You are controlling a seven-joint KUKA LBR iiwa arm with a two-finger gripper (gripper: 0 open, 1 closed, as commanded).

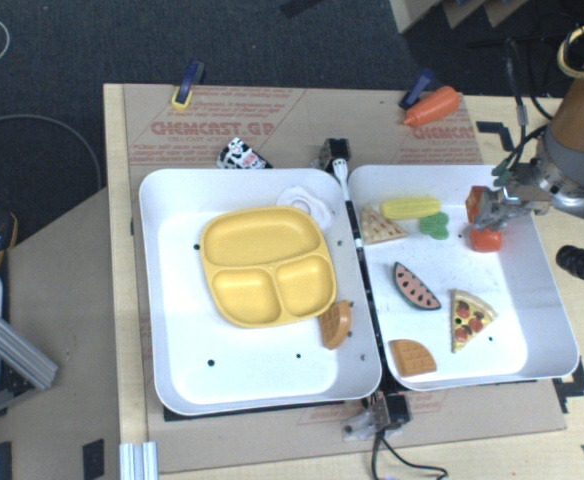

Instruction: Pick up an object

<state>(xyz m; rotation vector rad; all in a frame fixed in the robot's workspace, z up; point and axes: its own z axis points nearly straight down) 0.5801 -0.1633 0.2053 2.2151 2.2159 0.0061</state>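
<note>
My gripper (pixel 492 213) hangs over the far right part of the right bin (pixel 532 363). A red toy piece (pixel 485 239) sits right at its tip, with red also showing on the tip's left side. Whether the piece is gripped or just lies under the tip is unclear. The same bin holds a yellow corn cob (pixel 410 208), a green piece (pixel 434 226), a tan wedge (pixel 379 227), a watermelon slice (pixel 416 286), a pizza slice (pixel 469 318) and a brown bread piece (pixel 412 356).
The left bin (pixel 172 368) holds a yellow divided plate (pixel 267 266), a brown pastry (pixel 337 323) and a white ring-shaped item (pixel 308 203). An orange carrot (pixel 432 106) and a black-and-white toy (pixel 240 155) lie on the board behind the bins.
</note>
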